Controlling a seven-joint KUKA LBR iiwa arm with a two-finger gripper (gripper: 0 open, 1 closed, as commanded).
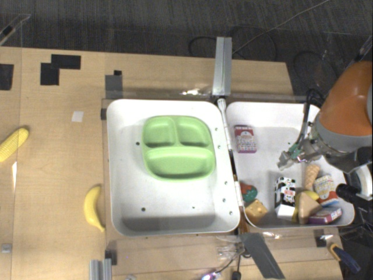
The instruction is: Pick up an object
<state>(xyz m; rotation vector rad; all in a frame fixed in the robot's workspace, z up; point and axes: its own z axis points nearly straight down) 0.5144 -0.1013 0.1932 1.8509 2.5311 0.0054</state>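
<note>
My gripper (293, 154) hangs over the middle of the right bin (265, 112), below the grey arm with its orange band (349, 107). Several small items crowd the bin's near right corner. A black-and-white carton (284, 192) stands just below the gripper, and a tan cone (312, 173) lies to the gripper's lower right. A yellow wedge (305, 205) and a purple piece (326, 217) sit nearer the front wall. A pink and white packet (245, 139) lies flat to the gripper's left. I see nothing held in the gripper.
The left bin (125, 156) holds a green divided plate (177, 146). A red and green piece (248, 189) and a tan block (256, 209) sit by the right bin's left wall. A banana (93, 207) and a corn cob (13, 144) lie on the bench at left.
</note>
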